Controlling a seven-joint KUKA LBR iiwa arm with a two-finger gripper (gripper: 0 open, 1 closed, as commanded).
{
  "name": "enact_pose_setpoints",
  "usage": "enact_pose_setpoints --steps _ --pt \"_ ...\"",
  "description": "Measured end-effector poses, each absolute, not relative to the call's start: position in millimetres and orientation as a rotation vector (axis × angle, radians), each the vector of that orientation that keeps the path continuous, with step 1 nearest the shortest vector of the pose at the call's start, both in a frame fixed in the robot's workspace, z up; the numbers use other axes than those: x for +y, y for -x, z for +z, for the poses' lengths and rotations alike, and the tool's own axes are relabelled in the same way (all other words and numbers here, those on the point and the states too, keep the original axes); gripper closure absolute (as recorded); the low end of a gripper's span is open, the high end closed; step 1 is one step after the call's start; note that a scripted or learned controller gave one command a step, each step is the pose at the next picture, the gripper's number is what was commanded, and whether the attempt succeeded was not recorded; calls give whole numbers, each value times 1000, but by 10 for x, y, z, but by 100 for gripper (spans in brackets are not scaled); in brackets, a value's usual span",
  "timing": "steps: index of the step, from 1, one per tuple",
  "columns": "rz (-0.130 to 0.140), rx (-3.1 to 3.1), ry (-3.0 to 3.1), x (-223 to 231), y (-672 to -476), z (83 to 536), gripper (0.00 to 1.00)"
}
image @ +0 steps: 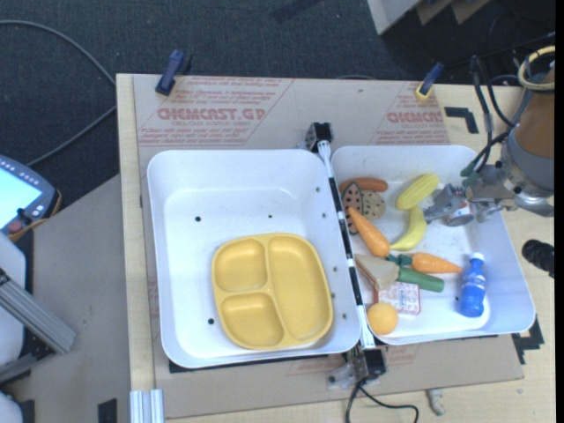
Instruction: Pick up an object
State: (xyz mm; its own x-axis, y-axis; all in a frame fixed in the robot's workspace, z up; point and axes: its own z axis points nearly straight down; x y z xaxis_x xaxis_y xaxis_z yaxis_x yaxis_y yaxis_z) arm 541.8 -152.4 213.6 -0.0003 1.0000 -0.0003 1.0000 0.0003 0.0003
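The right white bin [520, 276] holds several toy foods. Among them are a yellow corn cob [417, 189], a banana [411, 227], two carrots [368, 233] [434, 263], a sausage [367, 184], a brown cookie [365, 204], a green vegetable [419, 279], an orange ball [382, 318], a sandwich piece [385, 276] and a blue bottle [472, 287]. My gripper [443, 208] hangs low over the bin's upper right part, just right of the corn cob and banana. I see nothing held in it.
The left white bin [176, 183] carries a yellow divided tray [269, 291]. Blue clamps [171, 70] [429, 80] sit on the cardboard board's far edge. A black divider bar [337, 210] runs between the bins. Cables and the arm's body [529, 148] crowd the right side.
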Motion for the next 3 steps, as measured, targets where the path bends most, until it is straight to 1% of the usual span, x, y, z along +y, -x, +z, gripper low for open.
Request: enact_pose_setpoints --steps 1,2,3 --pt "0 2223 -2221 -1210 -5778 860 0" --pt "2 2220 -2221 -1215 -5785 965 100" --pt "4 2223 -2219 -336 -6139 1855 100"
